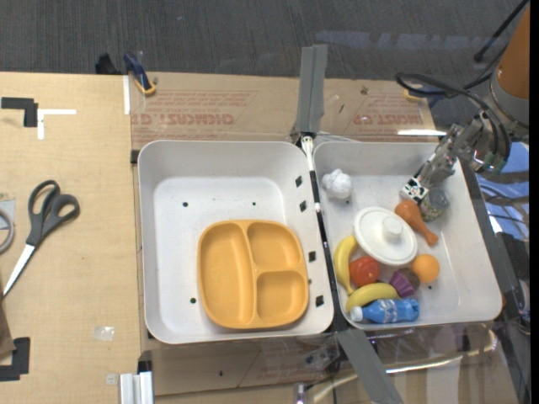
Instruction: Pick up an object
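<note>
My gripper (418, 189) hangs low over the back right part of the right bin (472, 301), reaching in from the upper right. Just below its tip lie a grey-green lump (435, 206) and an orange carrot-shaped toy (415, 218); whether it touches either is unclear. Nearby in the same bin are a white round lidded dish (385, 234), a white crumpled thing (338, 183), a red tomato (365, 270), an orange ball (426, 268), a purple piece (403, 283), two bananas (372, 294) and a blue bottle (388, 311).
The left bin (168, 225) holds a yellow divided plate (253, 273). Scissors (40, 219) lie on the wooden bench at the far left. A blue clip (139, 72) sits on the cardboard behind the bins. Cables hang at the right edge.
</note>
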Available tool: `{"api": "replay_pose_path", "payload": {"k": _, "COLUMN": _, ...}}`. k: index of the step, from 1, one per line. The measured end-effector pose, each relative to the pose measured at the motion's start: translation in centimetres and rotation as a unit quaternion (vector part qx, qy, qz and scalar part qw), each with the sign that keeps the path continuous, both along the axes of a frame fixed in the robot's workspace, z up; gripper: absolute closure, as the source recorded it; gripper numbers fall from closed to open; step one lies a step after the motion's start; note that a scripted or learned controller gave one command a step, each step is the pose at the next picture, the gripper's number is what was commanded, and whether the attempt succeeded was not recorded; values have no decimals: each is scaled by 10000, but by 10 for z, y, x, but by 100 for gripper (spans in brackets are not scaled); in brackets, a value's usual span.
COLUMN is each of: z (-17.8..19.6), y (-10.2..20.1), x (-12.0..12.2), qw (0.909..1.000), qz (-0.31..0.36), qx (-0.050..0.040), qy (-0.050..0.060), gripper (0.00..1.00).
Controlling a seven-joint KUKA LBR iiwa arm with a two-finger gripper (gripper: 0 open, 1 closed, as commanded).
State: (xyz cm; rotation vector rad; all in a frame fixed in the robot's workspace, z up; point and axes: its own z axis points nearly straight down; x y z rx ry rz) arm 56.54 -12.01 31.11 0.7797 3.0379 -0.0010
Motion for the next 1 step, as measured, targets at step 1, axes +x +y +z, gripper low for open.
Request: {"api": "replay_pose_path", "payload": {"k": 1, "z": -50, "y": 17, "x": -20, "qw": 9955, "qz": 950, "qx": 5, "qy": 14, "gripper": 100}}
